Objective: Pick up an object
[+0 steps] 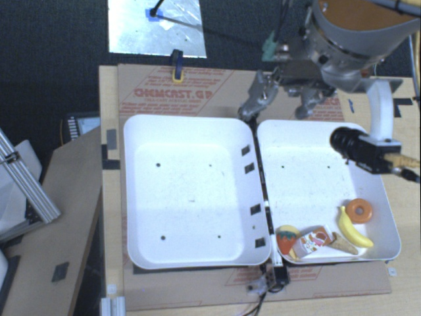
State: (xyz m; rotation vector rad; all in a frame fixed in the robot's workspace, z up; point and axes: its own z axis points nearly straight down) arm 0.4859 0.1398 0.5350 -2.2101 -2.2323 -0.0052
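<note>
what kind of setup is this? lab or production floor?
Looks like a lab grasping test bench. Two white bins, the left bin and the right bin, sit on cardboard, toy food such as a banana is the pick stock, and the pincer hangs above.

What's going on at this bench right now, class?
A grey and orange robot arm hangs over the back edge of two white bins, its gripper raised above the rims with nothing between its open fingers. The right bin holds a banana, an orange donut-shaped toy, a small packet and a tomato-like toy, all bunched in its near corner. Nothing has been picked up yet.
</note>
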